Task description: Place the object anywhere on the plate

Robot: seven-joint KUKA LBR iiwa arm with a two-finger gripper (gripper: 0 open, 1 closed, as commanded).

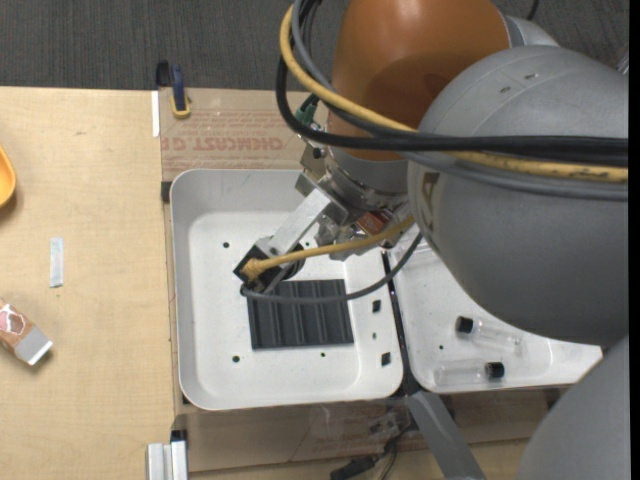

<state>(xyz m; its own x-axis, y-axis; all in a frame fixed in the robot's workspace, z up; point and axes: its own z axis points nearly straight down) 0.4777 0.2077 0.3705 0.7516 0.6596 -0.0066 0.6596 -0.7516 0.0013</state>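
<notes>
A dark grey ribbed rectangular plate (300,314) lies flat in the left white bin (200,368), near its front middle. Two clear tubes with black caps (478,330) (470,372) lie in the right bin (560,363). The arm's orange and grey bulk covers most of the right half of the view. My gripper (348,224) hangs under the wrist over the back right part of the left bin, just above the plate's far edge. Its tips are hidden by the wrist and cables, and I see nothing held.
On the wooden bench left of the bins lie a small grey strip (56,263), a red and white packet (24,334) and an orange item (4,178) at the edge. A blue clamp (176,84) stands behind the left bin by the cardboard.
</notes>
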